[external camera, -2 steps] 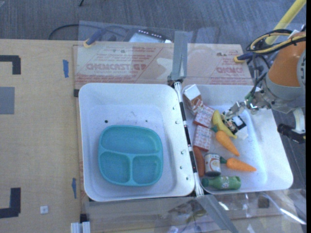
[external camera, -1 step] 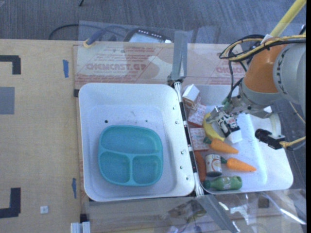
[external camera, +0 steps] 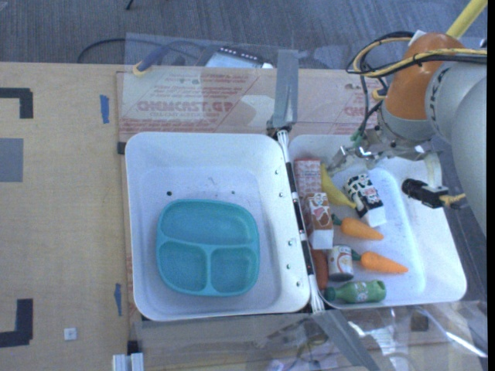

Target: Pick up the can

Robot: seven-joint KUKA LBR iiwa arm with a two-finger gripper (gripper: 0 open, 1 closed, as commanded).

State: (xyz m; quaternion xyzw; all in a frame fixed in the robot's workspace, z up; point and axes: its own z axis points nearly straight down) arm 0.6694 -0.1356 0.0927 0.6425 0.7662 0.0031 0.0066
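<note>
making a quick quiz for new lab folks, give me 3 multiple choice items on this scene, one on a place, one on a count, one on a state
1. Where is the teal divided plate?
A. in the left bin
B. in the right bin
C. on the bare bench

2. How many orange carrots lie in the right bin?
A. none
B. two
C. five

3. How does the green bottle sit?
A. standing upright
B. lying on its side
C. held up in the air

Key:
1 A: the plate rests on the floor of the left bin.
2 B: one carrot lies above another carrot.
3 B: the bottle stretches flat along the near wall, beside the small can.
</note>
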